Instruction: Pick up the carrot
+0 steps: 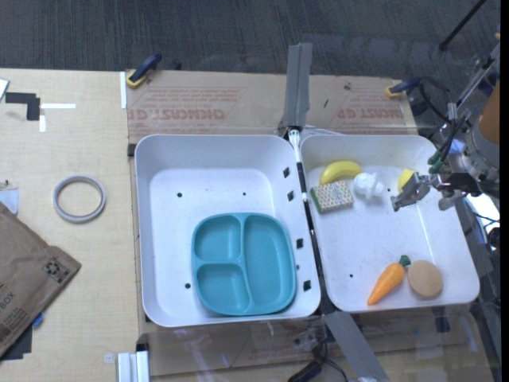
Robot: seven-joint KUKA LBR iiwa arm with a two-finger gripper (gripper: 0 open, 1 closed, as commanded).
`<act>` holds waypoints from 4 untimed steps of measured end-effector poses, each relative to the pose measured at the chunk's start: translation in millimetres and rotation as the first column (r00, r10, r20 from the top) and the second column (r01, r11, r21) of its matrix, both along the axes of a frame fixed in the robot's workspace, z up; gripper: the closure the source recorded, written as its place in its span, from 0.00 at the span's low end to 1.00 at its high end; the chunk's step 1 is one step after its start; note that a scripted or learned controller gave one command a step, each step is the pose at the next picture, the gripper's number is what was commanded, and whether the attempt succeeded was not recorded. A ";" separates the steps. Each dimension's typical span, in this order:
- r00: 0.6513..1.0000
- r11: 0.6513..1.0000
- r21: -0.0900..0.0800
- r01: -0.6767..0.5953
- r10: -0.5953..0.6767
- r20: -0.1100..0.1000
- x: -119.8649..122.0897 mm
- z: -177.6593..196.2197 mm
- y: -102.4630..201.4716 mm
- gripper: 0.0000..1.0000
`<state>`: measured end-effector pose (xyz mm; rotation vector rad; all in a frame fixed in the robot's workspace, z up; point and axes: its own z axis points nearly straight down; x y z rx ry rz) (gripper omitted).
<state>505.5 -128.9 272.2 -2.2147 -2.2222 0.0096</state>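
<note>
Lying in right bin [445, 237], carrot [386, 283], perhaps potato [425, 279]

Cardboard sheet [238, 102]: red "CHEMCAST GP", upside down. Brown bag [24, 285]: "BOX".

Even, bright overhead light, soft shadows inside the white bins [151, 213], slight softness throughout.

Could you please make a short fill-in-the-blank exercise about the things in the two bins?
1. The carrot lies in the ____ bin.
2. Right beside the carrot's green end lies a tan ____.
3. The blue divided plate has ____ compartments.
4. The gripper is at the right bin's far side, near the ____ banana.

Missing words: right; potato; three; yellow
</note>
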 end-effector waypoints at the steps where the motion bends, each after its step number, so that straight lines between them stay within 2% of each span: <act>1: 0.994 0.994 0.002 0.112 -0.112 -0.001 -28.1 -120.0 -18.5 0.00; 2: 0.989 0.989 0.002 0.148 -0.148 0.002 -28.2 -183.9 -21.8 0.00; 3: 0.989 0.989 0.001 0.150 -0.150 -0.003 -28.3 -178.4 -23.2 1.00; 4: 0.989 0.989 0.001 0.149 -0.149 -0.004 -28.3 -178.4 -23.2 0.00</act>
